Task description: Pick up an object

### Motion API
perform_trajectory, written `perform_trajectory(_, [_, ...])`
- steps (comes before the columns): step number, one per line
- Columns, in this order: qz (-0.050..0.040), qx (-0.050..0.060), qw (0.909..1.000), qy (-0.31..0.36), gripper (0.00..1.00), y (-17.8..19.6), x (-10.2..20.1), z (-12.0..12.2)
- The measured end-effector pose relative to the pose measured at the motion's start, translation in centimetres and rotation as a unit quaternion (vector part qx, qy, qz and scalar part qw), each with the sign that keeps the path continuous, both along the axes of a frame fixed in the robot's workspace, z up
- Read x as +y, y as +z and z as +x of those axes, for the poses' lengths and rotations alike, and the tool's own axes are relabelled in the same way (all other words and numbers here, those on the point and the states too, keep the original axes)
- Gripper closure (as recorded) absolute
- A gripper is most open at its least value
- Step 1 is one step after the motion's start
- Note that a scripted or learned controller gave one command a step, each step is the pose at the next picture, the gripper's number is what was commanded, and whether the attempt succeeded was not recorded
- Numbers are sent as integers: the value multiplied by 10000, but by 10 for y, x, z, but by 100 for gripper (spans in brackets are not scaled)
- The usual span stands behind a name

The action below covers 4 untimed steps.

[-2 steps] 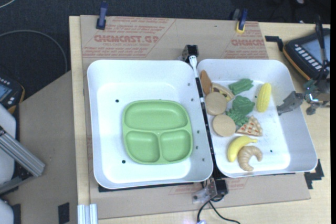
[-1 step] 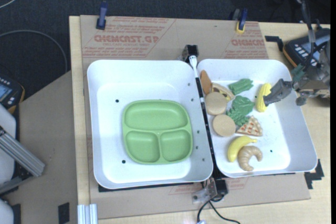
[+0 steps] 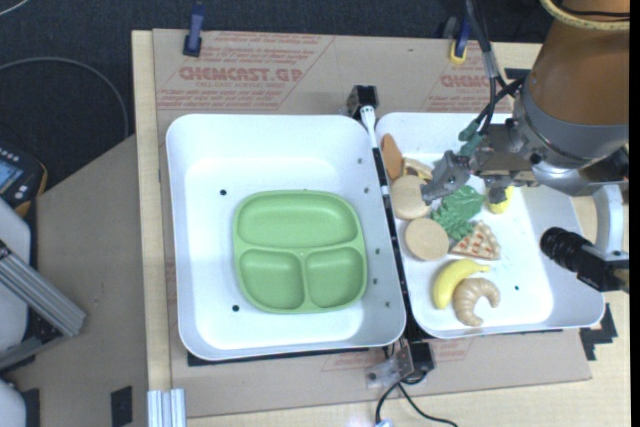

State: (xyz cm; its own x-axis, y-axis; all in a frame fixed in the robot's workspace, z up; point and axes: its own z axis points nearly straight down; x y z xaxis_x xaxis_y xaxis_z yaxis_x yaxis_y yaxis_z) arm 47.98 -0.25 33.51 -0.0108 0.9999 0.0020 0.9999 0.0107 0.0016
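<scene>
The right bin (image 3: 530, 300) holds several toy foods. My gripper (image 3: 447, 183) hangs low over its left-middle part, just above a green leafy piece (image 3: 463, 211) and beside a round tan cookie (image 3: 408, 199). A brown sausage (image 3: 392, 155) lies at the bin's back left. In front of the gripper are a flat round cracker (image 3: 427, 239), a pizza slice (image 3: 479, 243), a yellow banana (image 3: 447, 283) and a croissant (image 3: 476, 301). A small yellow piece (image 3: 498, 202) sits under the wrist. I see nothing held.
The left bin (image 3: 200, 165) contains a green divided plate (image 3: 298, 250). The arm's grey and orange body (image 3: 585, 65) covers the right bin's back right corner. Blue clamps (image 3: 193, 32) hold the cardboard base at the back.
</scene>
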Motion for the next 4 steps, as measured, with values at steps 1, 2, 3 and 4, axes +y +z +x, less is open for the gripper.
perform_trajectory(1, [-8, 46, 10000, -72, 0, -68, -28, -1])
perform_trajectory(2, [-8, 66, 10000, -75, 0, -156, -58, -3])
perform_trajectory(3, [-13, -6, 10000, -61, 100, -140, -56, 0])
perform_trajectory(4, [12, 15, 10000, 13, 100, -151, 71, -1])
